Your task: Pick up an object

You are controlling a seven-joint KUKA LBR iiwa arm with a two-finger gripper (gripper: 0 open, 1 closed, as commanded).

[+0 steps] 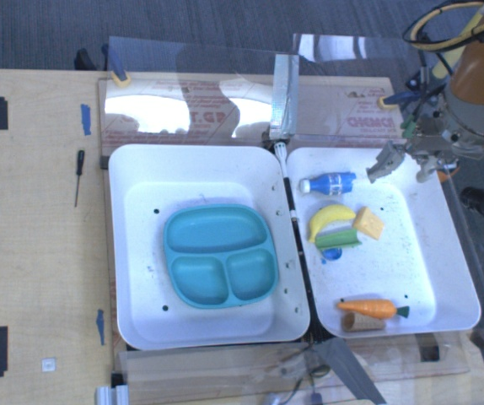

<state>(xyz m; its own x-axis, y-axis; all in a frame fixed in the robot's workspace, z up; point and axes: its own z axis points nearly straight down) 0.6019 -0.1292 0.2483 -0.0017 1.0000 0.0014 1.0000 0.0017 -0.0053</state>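
Note:
The right bin [427, 268] holds a blue bottle [329, 183] lying on its side, a yellow banana [330, 218], a yellow cheese wedge [369, 224], a green piece [337, 239] with a small blue bit [331, 254] below it, and an orange carrot [370, 309] near the front rim. My gripper [407, 164] hangs above the bin's back right corner, to the right of the bottle and apart from every object. Its two grey fingers are spread with nothing between them.
The left bin [128, 226] bears a teal three-compartment tray [219, 254]. A clear divider wall [282, 99] stands behind the bins. Yellow and black cables [444, 24] loop above the arm at top right. A screwdriver [78, 175] lies on the wooden bench at left.

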